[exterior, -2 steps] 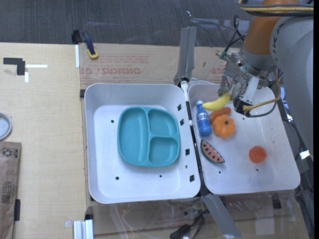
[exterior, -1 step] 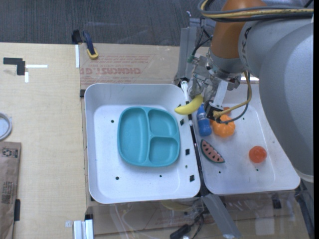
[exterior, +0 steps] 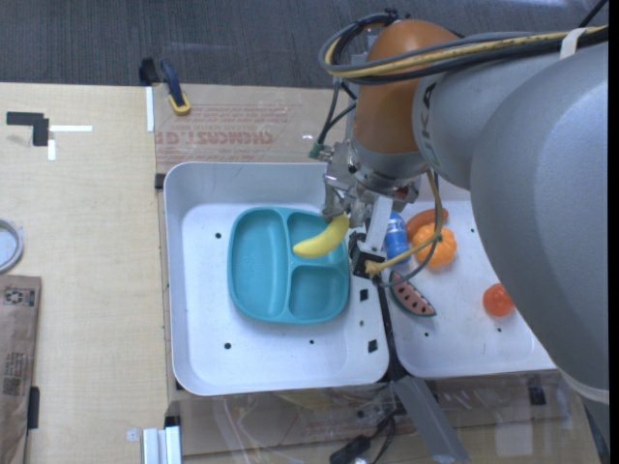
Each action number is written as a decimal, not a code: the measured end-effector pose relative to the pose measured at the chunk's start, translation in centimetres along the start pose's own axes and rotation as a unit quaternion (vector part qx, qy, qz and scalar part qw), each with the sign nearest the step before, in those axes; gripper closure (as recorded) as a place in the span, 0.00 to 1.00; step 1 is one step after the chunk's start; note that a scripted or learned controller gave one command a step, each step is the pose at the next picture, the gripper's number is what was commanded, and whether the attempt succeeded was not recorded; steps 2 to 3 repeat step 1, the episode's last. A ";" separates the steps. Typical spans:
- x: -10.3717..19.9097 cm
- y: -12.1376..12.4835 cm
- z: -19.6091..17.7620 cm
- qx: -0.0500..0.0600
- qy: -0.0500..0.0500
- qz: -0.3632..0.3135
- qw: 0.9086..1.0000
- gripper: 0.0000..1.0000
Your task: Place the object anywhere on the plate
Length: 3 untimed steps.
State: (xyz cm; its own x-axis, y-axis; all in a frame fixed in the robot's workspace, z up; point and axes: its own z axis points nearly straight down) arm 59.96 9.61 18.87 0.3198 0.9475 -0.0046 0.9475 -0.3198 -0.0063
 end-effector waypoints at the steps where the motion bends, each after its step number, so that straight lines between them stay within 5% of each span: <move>1: -0.1 0.0 0.0 0.000 0.000 0.001 1.000 0.00; 3: -0.1 0.0 0.0 0.000 0.000 0.001 1.000 0.00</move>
